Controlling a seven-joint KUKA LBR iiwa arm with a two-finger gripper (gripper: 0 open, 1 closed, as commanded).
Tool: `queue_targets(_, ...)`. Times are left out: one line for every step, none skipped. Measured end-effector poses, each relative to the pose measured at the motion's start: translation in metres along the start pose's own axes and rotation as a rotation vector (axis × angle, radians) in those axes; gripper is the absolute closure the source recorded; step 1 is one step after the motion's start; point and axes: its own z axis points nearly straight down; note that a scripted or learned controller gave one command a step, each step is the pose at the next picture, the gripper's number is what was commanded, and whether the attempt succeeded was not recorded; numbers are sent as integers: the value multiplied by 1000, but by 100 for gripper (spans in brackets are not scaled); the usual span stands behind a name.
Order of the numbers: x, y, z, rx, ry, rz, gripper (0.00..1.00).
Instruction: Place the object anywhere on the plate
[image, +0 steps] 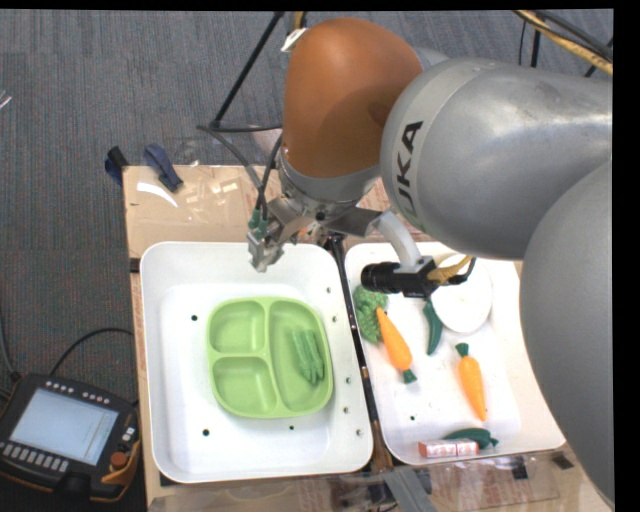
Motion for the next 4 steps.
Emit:
queue_targets(-1,39,74,14,3,68,100)
queue_targets(24,43,123,10,3,21,100)
queue_targets(-34,23,124,4,0,-18,100)
queue_targets(1,-43,21,-5,-1,-365,100)
